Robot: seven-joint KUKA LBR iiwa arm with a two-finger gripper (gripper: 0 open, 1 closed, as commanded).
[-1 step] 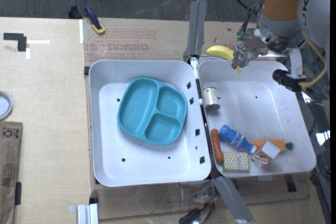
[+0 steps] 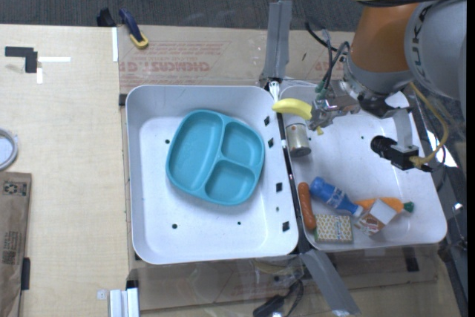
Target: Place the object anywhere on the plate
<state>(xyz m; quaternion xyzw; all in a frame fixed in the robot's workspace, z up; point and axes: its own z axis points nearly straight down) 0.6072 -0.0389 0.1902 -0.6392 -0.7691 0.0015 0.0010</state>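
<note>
**Nothing on the plate yet: banana at the gripper, transfer still ahead**

Nothing lies on the blue plate, which sits in the left bin with all three compartments bare. So as I read it, the placing itself is wholly undone.

My arm reaches in from the right over the far part of the right bin. The gripper is at the far left corner of that bin, right at one end of the banana. The banana's other end points left toward the divider between the bins. I cannot tell whether the fingers are spread or closed, nor whether the banana is truly between them or merely touching; the parts there are too small and cluttered.

Just near of the banana lies a small metal can. Along the near side of the right bin are a carrot, a blue bottle, a cracker and a small carton.

What I judge is left: confirm a hold, lift, carry left across the divider, release over the plate.
</note>
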